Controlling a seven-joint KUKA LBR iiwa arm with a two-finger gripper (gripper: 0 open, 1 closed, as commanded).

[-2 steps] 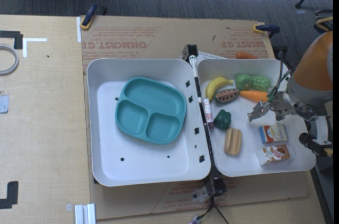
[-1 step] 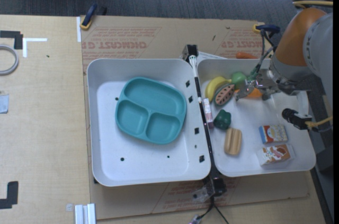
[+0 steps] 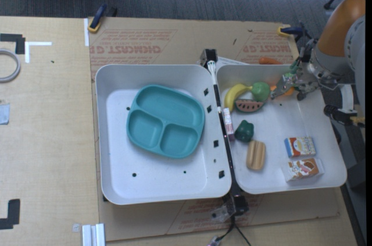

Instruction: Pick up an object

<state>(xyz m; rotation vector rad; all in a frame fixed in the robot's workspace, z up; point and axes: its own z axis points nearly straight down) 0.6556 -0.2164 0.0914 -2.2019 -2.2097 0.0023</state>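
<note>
White right bin [image 3: 325, 175]: your hand [image 3: 286, 88] low at far edge, finger state unclear. Just left of hand: green fruit [image 3: 260, 89], banana [image 3: 234, 93], watermelon slice [image 3: 250, 105]. Nearer you: bread [image 3: 256, 155], two cartons [image 3: 301, 157].

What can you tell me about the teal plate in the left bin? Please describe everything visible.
The teal plate is a rounded-rectangle tray, plastic by its look, with three compartments: one long section along the far side and two smaller ones along the near side. It lies flat, right side up, slightly rotated, near the middle of the left bin. Nothing lies in its compartments, and only the bin floor touches it.
</note>
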